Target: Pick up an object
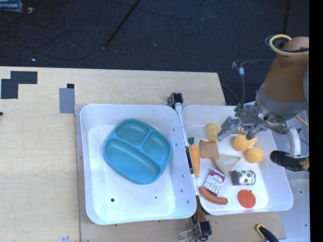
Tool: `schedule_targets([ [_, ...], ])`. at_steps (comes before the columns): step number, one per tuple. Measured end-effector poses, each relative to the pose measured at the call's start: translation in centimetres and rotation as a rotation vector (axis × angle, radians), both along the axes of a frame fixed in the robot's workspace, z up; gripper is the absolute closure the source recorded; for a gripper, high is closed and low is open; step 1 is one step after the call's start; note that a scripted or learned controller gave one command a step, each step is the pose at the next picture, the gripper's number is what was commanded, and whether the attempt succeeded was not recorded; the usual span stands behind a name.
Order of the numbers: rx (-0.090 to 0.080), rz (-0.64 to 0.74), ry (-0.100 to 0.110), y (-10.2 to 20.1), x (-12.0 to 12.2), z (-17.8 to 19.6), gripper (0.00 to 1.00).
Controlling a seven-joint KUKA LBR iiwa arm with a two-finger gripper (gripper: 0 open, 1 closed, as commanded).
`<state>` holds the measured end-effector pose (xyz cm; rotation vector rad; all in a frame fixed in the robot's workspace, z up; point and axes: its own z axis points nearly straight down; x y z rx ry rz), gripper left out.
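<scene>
Claw [241,130] above food-filled right bin [282,195]

A divided plate [137,150] lies in the left bin [91,185], food items [222,163] in the right bin [282,195]

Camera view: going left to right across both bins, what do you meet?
Blue divided plate → carrot → toast slice → sausage → red round piece → orange fruit. The gripper hangs over the right bin.
</scene>
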<state>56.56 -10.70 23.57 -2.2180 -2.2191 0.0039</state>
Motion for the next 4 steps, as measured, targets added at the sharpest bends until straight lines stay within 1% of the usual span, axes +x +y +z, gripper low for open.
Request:
schedule_targets([
  [1, -0.001, 0.0, -0.001, -2.2, 5.8, -13.5, 0.0],
  [2, -0.001, 0.0, -0.002, 0.9, 6.2, -14.8, 0.0],
  [3, -0.001, -0.003, -0.003, -4.9, -1.8, -14.7, 0.0],
  [4, -0.001, -0.002, -0.006, -2.7, -3.4, -14.7, 0.0],
])
